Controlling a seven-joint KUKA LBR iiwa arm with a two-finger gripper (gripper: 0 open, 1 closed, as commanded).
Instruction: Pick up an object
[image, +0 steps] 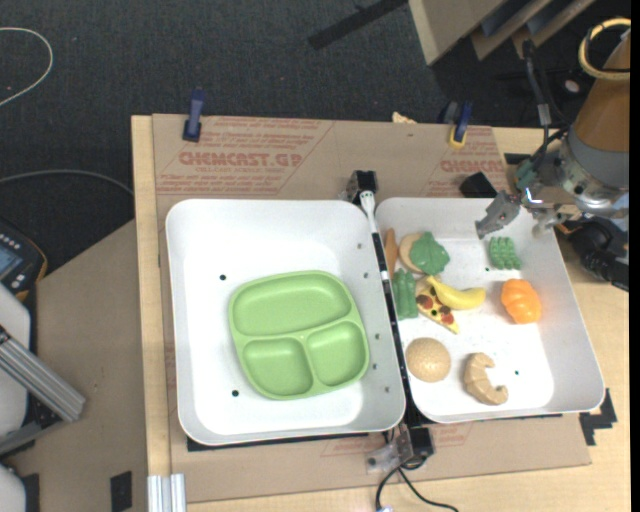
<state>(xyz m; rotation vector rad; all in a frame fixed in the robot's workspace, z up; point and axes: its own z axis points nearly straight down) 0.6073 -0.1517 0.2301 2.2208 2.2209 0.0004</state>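
In the camera view, the end effector (518, 212) hovers spread and empty at the right bin's (560, 400) far edge above the green toy (503, 252), indicating the approach step; the next move calls for a descent and closure.

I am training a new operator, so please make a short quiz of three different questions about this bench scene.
1. True or false: the green divided tray lies in the left bin.
2. Which toy lies nearest the hand? A) croissant B) small green ridged piece C) round bun
3. Fill in: the banana lies between the green leafy toy and the ____ fruit.

Key: 1 true; 2 B; 3 orange.
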